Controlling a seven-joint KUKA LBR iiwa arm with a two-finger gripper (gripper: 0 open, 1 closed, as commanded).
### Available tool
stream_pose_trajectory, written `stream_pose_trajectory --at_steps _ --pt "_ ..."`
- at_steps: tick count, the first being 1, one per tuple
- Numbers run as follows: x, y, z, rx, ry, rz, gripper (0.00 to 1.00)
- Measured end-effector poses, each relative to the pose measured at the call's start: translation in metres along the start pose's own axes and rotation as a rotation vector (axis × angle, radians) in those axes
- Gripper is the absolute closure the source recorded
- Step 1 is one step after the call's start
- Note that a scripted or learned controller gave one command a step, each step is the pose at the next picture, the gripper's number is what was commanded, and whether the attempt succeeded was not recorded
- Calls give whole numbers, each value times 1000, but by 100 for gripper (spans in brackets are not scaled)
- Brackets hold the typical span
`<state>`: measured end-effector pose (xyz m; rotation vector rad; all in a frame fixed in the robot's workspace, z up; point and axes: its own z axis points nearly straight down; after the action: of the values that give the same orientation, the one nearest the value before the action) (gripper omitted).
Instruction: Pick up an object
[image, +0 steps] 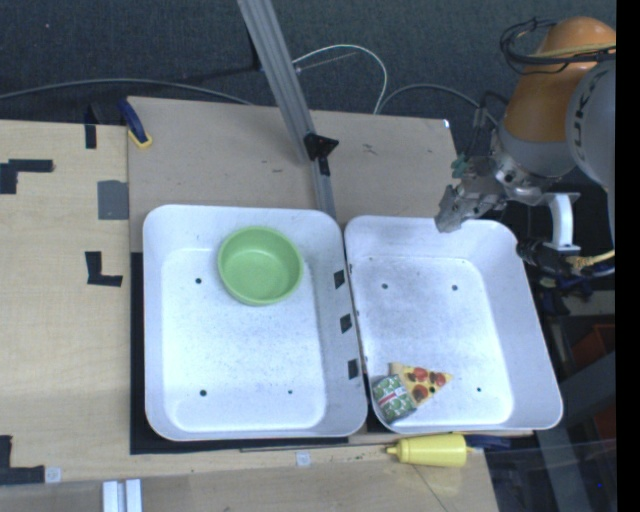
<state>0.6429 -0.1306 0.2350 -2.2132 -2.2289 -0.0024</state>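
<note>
Camera view: gripper (452, 217) above the far rim of the right bin (520, 330); whether it is open or closed cannot be told. Pizza-slice toy (422, 380) and green patterned packet (393, 397) in that bin's near-left corner. Green bowl (260, 264) in left bin (170, 330). Yellow mustard bottle (432, 450) on bench (60, 330), just beyond the right bin's near rim.

The light is bright and even. The 2 white bins (430, 250) almost glow, and the left bin (180, 400) looks the whitest. Shadows are soft and thin. The floor (150, 40) at the far side is dark. Everything looks a little fuzzy and grainy.
</note>
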Motion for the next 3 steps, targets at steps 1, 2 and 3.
stream_pose_trajectory --at_steps 1,2,3 --pt "52 4 12 2 0 1 100" --pt "115 -2 13 3 1 0 100" --pt "173 1 1 1 1 -1 100"
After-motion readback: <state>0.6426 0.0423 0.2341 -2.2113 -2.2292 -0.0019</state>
